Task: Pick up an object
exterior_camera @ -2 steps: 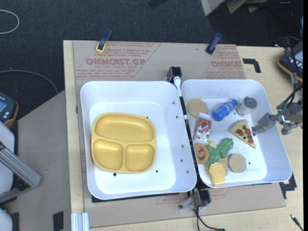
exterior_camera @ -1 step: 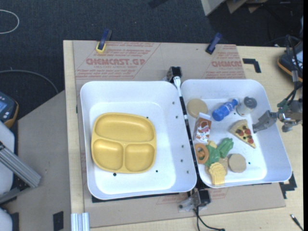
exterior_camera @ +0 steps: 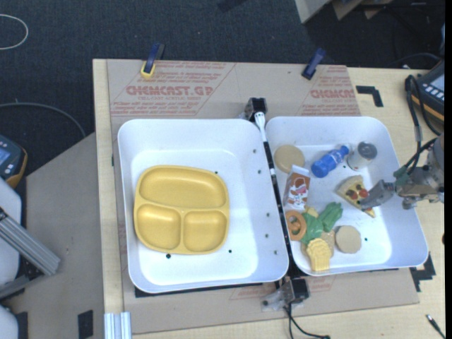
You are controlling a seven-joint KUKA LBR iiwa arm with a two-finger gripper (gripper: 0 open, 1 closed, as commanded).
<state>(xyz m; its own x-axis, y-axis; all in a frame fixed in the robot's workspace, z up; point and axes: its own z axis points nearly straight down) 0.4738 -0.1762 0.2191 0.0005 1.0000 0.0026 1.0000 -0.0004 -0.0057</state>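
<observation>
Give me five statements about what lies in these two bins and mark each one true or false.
1. The yellow divided plate lies in the left bin. True.
2. The blue bottle lies in the left bin. False: it is in the right bin.
3. The gripper is over the right bin, next to the pizza slice. True.
4. The corn cob sits near the right bin's front edge. True.
5. The yellow divided plate has food toys in its compartments. False: its compartments are bare.
</observation>
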